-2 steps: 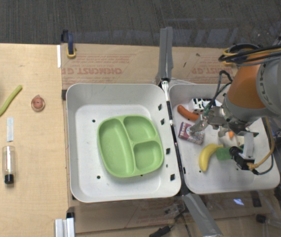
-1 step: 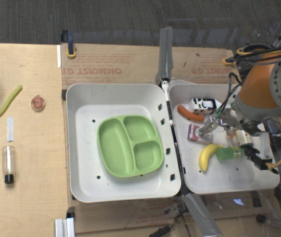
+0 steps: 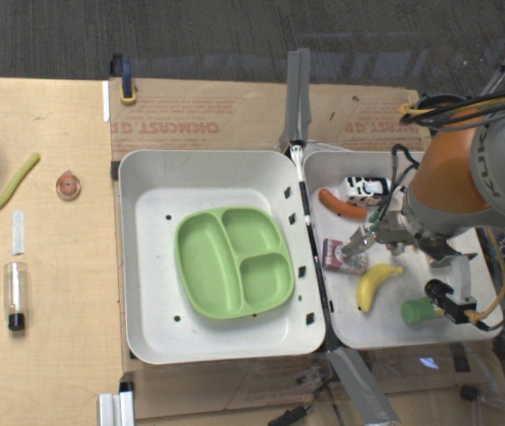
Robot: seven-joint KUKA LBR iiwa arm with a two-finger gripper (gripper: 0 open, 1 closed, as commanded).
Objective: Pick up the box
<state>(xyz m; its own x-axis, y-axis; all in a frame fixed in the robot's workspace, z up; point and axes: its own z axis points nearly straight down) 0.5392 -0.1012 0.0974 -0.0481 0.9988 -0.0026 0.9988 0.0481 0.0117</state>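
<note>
Wooden table (image 3: pixel 48 327) with two white bins side by side. In the left bin (image 3: pixel 145 264), a green divided plate (image 3: pixel 234 262). In the right bin (image 3: pixel 359 331), a small purple box (image 3: pixel 333 255) near the left wall, end effector (image 3: pixel 359 242) just beside it, fingers spread, gripping nothing. Nearby a banana (image 3: pixel 372 284) and a sausage (image 3: pixel 343 204).

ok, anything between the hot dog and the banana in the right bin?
Yes: in the camera view the small box and the gripper sit between the hot dog and the banana.
</note>
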